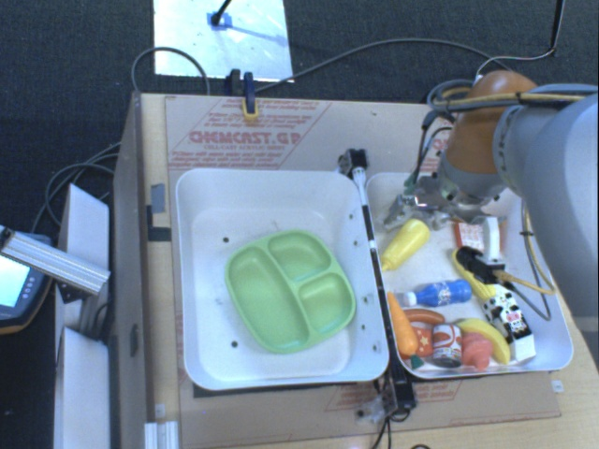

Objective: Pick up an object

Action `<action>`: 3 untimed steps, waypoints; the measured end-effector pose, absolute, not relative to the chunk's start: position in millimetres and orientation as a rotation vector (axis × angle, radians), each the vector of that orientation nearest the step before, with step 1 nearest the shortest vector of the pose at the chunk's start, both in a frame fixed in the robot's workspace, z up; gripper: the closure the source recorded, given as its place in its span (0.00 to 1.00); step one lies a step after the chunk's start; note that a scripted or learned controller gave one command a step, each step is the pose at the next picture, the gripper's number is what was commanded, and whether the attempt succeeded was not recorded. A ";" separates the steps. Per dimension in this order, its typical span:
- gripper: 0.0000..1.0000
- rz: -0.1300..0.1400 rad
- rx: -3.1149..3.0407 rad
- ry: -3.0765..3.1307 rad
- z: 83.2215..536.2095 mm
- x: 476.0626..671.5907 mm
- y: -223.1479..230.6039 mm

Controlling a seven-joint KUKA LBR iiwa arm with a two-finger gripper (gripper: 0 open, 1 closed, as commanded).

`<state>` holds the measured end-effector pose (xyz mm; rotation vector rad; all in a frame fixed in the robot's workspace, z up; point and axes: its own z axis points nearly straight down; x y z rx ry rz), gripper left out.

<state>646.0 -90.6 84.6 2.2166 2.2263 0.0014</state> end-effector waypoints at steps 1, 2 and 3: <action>1.00 0.005 2.213 2.226 96.1 647.4 -91.1; 1.00 0.005 2.216 2.220 201.9 602.4 -81.8; 0.00 0.003 2.218 2.222 200.5 601.5 -81.7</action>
